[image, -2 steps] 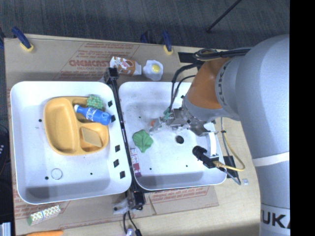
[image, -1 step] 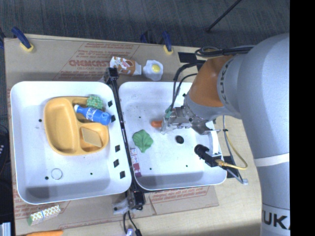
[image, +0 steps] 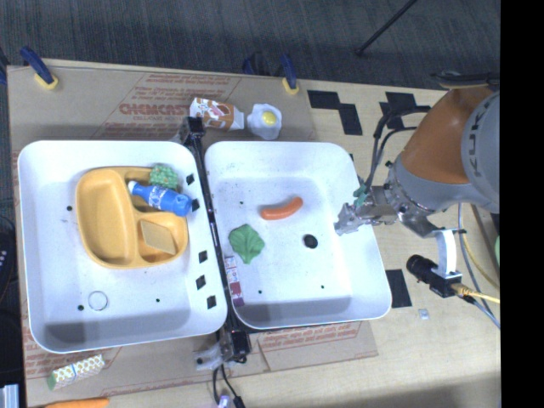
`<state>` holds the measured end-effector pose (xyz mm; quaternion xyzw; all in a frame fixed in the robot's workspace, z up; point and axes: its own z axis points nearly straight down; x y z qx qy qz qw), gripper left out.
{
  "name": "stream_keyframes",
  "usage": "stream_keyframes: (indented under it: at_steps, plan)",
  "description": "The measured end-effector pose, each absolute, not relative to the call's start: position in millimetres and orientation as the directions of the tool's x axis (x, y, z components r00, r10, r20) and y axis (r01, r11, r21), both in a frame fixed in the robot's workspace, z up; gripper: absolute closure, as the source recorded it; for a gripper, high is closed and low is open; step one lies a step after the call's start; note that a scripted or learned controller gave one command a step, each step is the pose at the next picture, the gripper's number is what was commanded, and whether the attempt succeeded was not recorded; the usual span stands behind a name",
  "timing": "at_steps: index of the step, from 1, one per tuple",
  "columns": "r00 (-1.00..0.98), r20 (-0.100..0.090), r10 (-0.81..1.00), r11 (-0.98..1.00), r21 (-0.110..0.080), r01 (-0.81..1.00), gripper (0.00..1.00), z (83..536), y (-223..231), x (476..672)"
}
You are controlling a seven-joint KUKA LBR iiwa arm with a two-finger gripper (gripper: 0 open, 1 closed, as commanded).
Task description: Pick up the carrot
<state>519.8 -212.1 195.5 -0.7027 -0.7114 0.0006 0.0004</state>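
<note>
We saw the carrot (image: 280,209) lying in the right bin (image: 340,304), near a green leaf (image: 246,242). The gripper (image: 350,219) was over the bin's right edge, well apart from the carrot. We could not tell how its jaws stood.

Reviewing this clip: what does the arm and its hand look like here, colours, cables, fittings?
The arm is a rounded grey body with a broad orange band above the wrist. Thin dark cables loop along its left side toward the hand, a small metallic grey assembly with a greenish spot near its top. A black cylindrical fitting with a yellow cable sits below.
</note>
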Motion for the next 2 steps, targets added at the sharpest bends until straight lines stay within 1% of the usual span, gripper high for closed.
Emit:
stream_keyframes:
  at_steps: [1,2]
  plan:
    - [-0.161,0.0,0.987,0.161,-0.001,0.987,1.0,286,-211,479.5]
    - [-0.357,-0.001,0.934,0.357,-0.001,0.934,1.0,344,-211,476.9]
